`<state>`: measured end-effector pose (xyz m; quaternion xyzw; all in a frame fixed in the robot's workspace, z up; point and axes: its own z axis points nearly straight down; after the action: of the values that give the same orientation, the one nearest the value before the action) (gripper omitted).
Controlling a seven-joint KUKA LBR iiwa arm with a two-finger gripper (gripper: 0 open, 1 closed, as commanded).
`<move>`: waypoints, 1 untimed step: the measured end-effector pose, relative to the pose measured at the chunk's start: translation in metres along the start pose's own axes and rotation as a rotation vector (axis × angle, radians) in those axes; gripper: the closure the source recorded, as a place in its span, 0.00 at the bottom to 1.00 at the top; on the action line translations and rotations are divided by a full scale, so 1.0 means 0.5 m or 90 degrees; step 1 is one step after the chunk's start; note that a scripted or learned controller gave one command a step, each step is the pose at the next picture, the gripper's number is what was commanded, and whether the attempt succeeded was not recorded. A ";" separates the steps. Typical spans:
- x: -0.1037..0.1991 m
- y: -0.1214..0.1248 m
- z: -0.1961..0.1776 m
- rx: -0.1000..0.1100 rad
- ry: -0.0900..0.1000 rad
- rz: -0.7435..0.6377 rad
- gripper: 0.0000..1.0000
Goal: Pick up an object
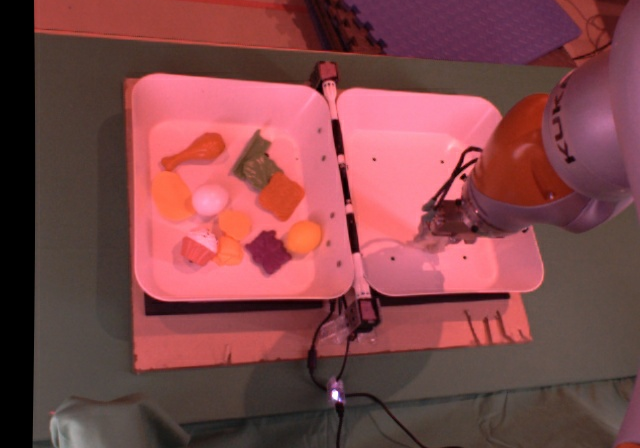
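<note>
Camera view, claw [432, 233] low over right bin [400, 151]

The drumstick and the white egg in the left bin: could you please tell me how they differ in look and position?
The drumstick is orange-brown and elongated, with a narrow bone end; the white egg is pale and rounded. The drumstick lies near the far side of the left bin, angled, apart from its neighbours, while the egg sits lower, close beside an orange piece. Both are toy foods resting in the same bin.
</note>
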<state>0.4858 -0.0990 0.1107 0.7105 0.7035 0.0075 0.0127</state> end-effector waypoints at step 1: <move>0.003 0.026 -0.116 0.012 0.003 -0.005 1.00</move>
<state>0.4969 -0.0970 0.1692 0.7078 0.7064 0.0023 0.0042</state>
